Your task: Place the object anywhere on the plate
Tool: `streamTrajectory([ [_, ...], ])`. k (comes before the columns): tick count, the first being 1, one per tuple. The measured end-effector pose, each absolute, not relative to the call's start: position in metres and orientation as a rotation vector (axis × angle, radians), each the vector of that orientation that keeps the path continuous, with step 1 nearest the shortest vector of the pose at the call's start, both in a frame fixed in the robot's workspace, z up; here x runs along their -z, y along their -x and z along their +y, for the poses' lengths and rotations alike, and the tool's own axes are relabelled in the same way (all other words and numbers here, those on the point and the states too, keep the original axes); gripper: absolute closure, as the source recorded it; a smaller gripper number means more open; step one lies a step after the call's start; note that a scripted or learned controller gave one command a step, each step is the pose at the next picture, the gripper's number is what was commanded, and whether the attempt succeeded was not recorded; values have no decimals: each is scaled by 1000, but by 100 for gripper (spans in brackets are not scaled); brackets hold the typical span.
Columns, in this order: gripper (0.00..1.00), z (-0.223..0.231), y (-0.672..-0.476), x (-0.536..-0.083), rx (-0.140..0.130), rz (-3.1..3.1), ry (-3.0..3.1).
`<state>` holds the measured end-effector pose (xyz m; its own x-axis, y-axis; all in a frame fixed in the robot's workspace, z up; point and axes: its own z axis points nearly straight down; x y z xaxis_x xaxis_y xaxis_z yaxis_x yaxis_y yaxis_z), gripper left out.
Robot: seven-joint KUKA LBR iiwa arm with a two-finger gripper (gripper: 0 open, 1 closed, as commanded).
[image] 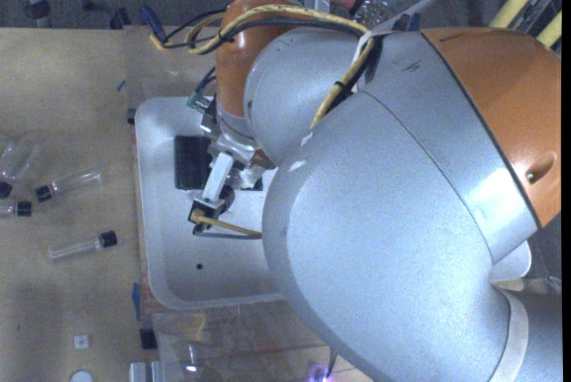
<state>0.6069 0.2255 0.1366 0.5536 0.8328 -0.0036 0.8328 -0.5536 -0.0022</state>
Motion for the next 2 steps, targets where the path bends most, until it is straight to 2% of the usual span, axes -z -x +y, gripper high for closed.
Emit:
streamTrajectory([
  [1,100,222,-653,-163,-2,-2154,2288],
  [2,100,226,-666,-111,-5,-2738,1537],
])
